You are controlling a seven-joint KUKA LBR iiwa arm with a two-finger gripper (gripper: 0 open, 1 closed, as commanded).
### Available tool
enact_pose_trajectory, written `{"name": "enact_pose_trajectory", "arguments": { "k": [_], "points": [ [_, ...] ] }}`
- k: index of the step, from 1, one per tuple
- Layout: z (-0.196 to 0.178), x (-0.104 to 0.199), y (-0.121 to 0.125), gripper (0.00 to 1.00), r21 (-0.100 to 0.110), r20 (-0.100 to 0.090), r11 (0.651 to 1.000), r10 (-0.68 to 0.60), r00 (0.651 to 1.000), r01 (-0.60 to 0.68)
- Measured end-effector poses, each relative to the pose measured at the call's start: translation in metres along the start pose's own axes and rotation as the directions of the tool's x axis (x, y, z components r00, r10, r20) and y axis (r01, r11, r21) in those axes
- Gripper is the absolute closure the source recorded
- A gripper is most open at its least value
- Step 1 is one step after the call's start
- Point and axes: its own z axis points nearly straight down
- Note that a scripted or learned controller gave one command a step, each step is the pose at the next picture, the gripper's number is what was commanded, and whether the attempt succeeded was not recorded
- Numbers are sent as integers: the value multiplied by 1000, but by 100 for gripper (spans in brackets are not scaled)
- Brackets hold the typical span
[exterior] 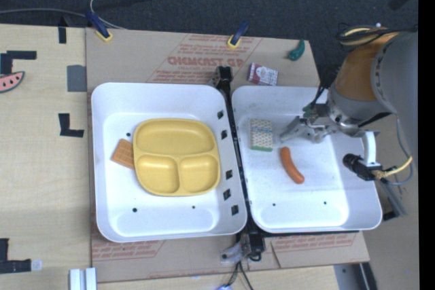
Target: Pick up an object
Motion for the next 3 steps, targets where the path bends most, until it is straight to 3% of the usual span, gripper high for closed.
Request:
{"name": "enact_pose_trajectory", "arguments": {
  "k": [1,2,3],
  "points": [
    [10,35,-51,0,2,-2,1000,2,1000,-2],
    [0,34,-50,100,2,0,1000,2,1000,-2],
    [-141,96,-92,100,6,-4,1000,0,1000,0]
  ]
}}
